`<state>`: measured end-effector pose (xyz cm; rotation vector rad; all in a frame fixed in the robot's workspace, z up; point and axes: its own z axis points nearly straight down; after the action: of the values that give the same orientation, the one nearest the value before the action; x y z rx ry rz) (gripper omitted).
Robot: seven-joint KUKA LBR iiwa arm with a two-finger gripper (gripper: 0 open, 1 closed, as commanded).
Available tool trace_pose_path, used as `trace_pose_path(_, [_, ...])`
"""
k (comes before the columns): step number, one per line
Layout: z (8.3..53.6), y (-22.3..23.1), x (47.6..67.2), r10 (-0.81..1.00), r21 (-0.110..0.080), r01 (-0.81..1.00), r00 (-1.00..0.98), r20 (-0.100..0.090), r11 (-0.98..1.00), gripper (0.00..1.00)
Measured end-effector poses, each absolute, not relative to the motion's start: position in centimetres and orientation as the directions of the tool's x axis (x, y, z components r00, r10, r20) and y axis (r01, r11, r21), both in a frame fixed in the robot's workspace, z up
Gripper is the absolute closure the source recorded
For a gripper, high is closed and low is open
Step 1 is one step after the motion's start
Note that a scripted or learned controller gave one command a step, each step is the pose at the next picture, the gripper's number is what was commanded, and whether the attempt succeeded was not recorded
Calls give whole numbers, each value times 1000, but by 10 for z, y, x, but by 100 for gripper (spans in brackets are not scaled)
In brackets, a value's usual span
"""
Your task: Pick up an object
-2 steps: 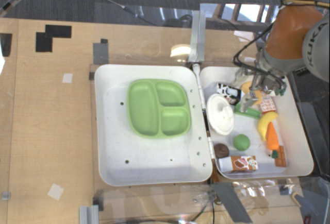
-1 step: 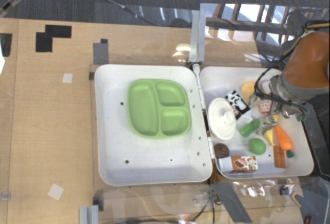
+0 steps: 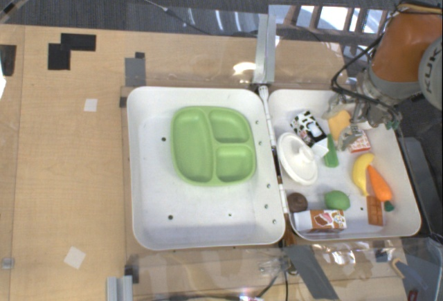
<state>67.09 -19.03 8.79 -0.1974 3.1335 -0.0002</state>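
My gripper hangs low over the upper part of the right bin, below the grey wrist and orange band. It sits just right of a yellow-orange wedge and above a small red-and-white packet. A black-and-white cow toy lies left of the wedge. No object shows as lifted.
The right bin also holds a white bowl, a small green piece, a banana, a carrot, a green lime, a brown round piece and a small box. A green divided plate lies in the left bin.
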Motion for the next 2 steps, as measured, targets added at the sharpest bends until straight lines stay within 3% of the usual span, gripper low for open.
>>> trace_pose_path(1, [88,-206,629,-175,-3,-175,-984,-10,984,0])
trace_pose_path(2, [90,-205,571,-170,-4,-170,-985,-13,985,0])
